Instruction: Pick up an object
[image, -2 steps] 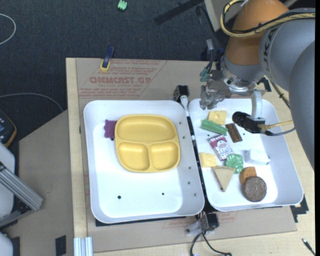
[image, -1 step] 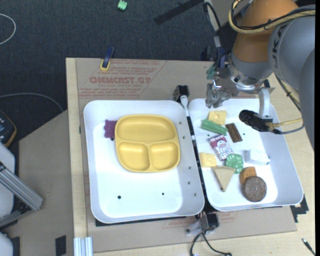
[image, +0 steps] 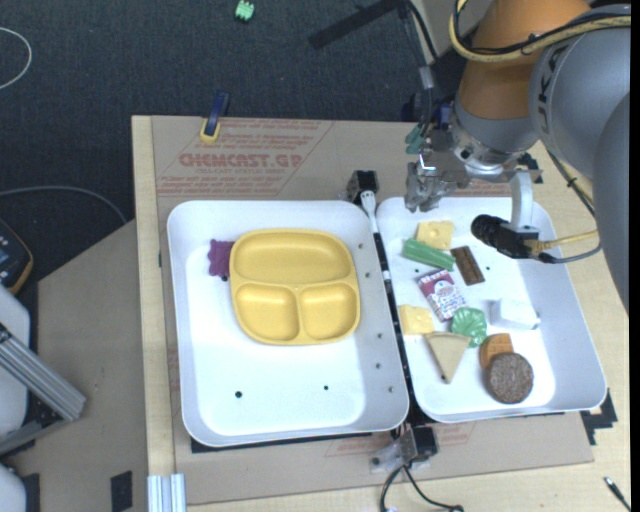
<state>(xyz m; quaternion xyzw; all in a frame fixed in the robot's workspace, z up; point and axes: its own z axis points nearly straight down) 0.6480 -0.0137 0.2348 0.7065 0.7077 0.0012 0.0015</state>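
Yellow cheese wedge (image: 435, 234), pale and holed, lies below the pincer (image: 428, 192).

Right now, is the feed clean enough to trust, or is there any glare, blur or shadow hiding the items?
Camera view: lighting even, no harsh glare on the right white bin; the round brown patty and the yellow divided plastic tray look sharp; the gripper looks soft and casts shade on the bin's far corner.

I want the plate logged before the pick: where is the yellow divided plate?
In the camera view, the yellow divided plate lies in the left bin, toward its far end, with a purple item touching its left edge.
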